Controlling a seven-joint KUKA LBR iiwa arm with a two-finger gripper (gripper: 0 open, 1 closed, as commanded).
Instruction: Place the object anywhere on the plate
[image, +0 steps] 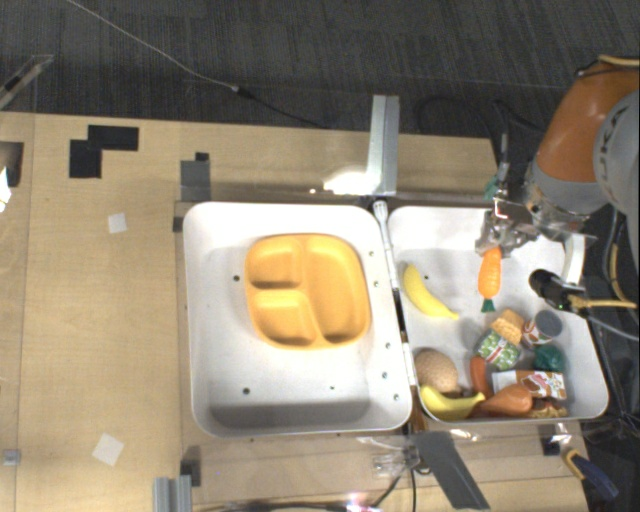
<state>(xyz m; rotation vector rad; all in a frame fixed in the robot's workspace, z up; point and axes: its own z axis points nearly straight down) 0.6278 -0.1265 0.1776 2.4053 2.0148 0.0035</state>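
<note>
My tool (497, 238) hangs over the back part of the right bin (440, 225), and directly beneath it is a toy carrot (489, 273), hanging upright with its green end down. The carrot's top reaches up to the fingertips and looks pinched between them — so I judge the tool clamped on the carrot, with the carrot clear of the bin floor rather than lying on it, though the slant of the view makes the height hard to read.

The plate (303, 290), yellow and split into three compartments, sits in the middle of the left bin (215, 300). From my tool it lies well to the left in the view and a little toward the front, across the raised rims where the two bins meet. That crossing is what the next move turns on: the carrot's long axis points straight down, so its lower tip is the part that has to clear the rims.

The remaining toys lie below and in front of me in the right bin — a banana (428, 293) just left of the carrot, and a cluster of small food toys (510, 365) nearer the front right corner. None of them sits between the carrot and the plate.
</note>
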